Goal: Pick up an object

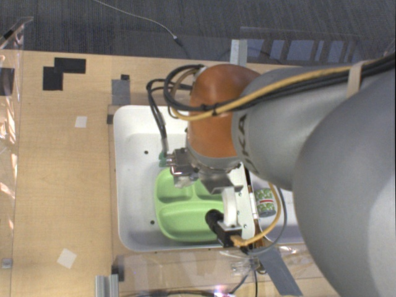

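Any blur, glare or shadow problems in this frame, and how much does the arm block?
Camera view: even lighting, soft focus throughout, no harsh glare on the white bin. The arm looms large and slightly blurred, hiding much of the bin and part of the green tray; soft shadow beneath the wrist.

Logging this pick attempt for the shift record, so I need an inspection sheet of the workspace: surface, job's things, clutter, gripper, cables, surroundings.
Surface: light wooden bench carrying a shallow white bin.
Job's things: green compartment tray lying in the bin, partly hidden by the arm; a small green-and-red printed item at the bin's right side, too covered to identify.
Clutter: black patches and pale squares on the bench.
Gripper: gripper low over the tray; grip hidden by the wrist.
Cables: black cables looped at the orange band; yellow cable along the arm.
Surroundings: dark floor beyond the bench.
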{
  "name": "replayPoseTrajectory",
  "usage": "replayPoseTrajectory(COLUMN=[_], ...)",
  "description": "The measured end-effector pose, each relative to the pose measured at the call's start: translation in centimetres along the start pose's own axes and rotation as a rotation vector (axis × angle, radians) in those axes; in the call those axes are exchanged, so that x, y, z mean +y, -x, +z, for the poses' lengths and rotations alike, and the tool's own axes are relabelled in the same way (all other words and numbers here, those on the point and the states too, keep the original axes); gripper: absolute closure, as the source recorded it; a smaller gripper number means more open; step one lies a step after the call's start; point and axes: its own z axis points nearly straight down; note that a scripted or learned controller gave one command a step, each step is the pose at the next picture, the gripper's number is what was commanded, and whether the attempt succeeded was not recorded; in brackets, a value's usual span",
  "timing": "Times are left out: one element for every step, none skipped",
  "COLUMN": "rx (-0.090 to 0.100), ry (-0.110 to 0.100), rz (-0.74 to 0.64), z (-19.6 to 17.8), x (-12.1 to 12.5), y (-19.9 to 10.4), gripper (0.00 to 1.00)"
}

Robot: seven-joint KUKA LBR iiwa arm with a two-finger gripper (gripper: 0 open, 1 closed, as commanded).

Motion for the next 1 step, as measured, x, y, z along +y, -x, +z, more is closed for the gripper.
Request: replayPoseTrajectory(rx=[-0.001], ry=[-0.002], rz=[0.397], z=[2.09], x=[-0.15], y=[1.31], gripper=[1.0])
